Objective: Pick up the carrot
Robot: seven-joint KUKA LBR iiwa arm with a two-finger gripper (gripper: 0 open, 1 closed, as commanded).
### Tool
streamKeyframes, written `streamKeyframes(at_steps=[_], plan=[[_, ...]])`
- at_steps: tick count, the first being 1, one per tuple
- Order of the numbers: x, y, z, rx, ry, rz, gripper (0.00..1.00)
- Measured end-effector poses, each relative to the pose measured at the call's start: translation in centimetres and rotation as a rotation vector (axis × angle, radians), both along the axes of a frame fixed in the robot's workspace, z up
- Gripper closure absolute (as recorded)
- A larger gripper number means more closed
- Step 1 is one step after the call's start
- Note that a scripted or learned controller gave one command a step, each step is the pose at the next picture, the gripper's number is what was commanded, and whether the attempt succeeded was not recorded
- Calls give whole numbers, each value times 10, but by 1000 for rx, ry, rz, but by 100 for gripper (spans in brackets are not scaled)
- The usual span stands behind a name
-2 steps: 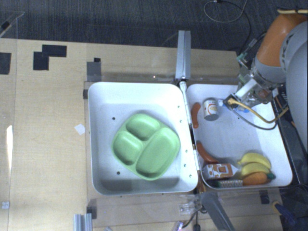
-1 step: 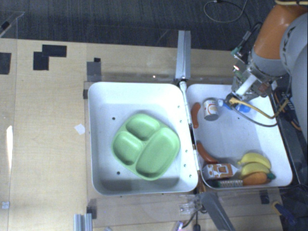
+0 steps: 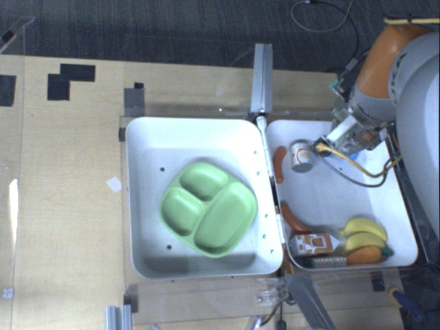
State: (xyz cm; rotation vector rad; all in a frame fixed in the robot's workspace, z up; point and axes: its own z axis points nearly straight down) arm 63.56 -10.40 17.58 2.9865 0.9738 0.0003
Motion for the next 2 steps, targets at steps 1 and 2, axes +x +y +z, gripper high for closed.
streamKeyframes(at_steps=[1,2], plan=[[9,-27,-84,0,-3,135,100],[10,-45,-88,-1,-6,285,100]])
